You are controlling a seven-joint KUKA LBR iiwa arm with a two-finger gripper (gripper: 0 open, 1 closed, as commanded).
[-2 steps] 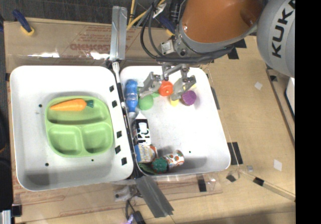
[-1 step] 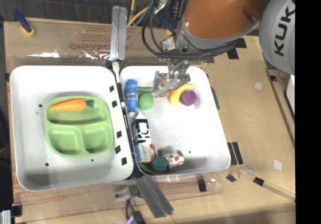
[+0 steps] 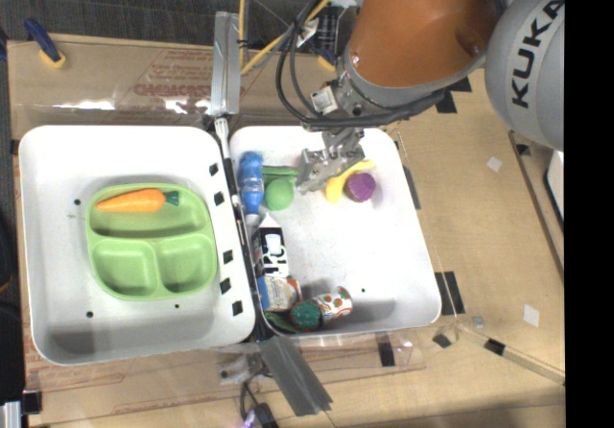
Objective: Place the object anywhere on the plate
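Observation:
A green divided plate [image 3: 153, 246] lies in the left bin [image 3: 58, 157], with an orange carrot [image 3: 134, 201] in its upper long compartment. My gripper [image 3: 321, 170] hangs low over the upper part of the right bin [image 3: 403, 263]. Its metal fingers sit between a green ball-like piece [image 3: 280, 194] on the left and a yellow and purple toy [image 3: 351, 186] on the right. I see nothing between the fingers.
A blue bottle [image 3: 250, 182] lies along the right bin's left wall. A black-and-white pack [image 3: 272, 253], a small carton [image 3: 281, 294], a dark green piece [image 3: 306, 315] and a patterned can [image 3: 333, 303] crowd the bin's lower left corner.

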